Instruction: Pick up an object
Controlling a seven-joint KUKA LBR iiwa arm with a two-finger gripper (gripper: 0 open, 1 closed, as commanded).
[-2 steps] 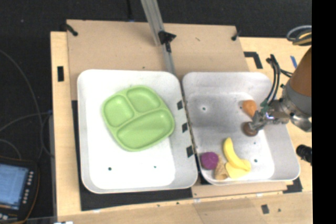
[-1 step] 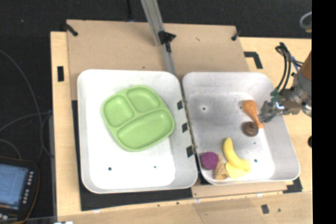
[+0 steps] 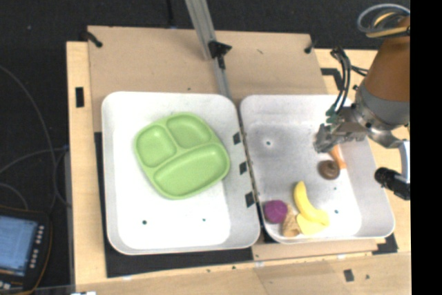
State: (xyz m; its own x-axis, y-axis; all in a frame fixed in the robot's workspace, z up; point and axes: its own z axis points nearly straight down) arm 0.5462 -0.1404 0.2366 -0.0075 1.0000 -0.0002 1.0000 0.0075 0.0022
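The right bin (image 3: 276, 121) holds a small cluster near its lower edge: a banana (image 3: 308, 204), a purple ball (image 3: 275, 211) just left of it, and a tan piece (image 3: 291, 225) tucked below, touching or nearly touching both. Higher up, right of centre, sits a brown round thing (image 3: 330, 170), with a bit of orange (image 3: 338, 157) showing just above it, partly hidden by the arm's end. The rest of this bin's floor is bare white, scuffed grey.

The left bin (image 3: 124, 217) carries a green plate (image 3: 181, 155) with three compartments, lying slightly turned in the bin's upper middle. Nothing lies in its compartments.

Both bins rest side by side on a tan table (image 3: 276, 52), with black clips along the seam between them. A metal pole (image 3: 197, 7) rises from the table's upper middle toward the top of the frame. Around the table the floor is dark; cables trail at the left, and a screen (image 3: 21, 245) glows in the lower left corner.

The arm (image 3: 390, 72) comes in from the right edge, orange band above grey wrist. The gripper (image 3: 333, 136) hangs over the right bin's right-hand part, directly above the brown thing and the orange bit. Whether the jaws are apart or together cannot be told from here, nor whether they touch anything.
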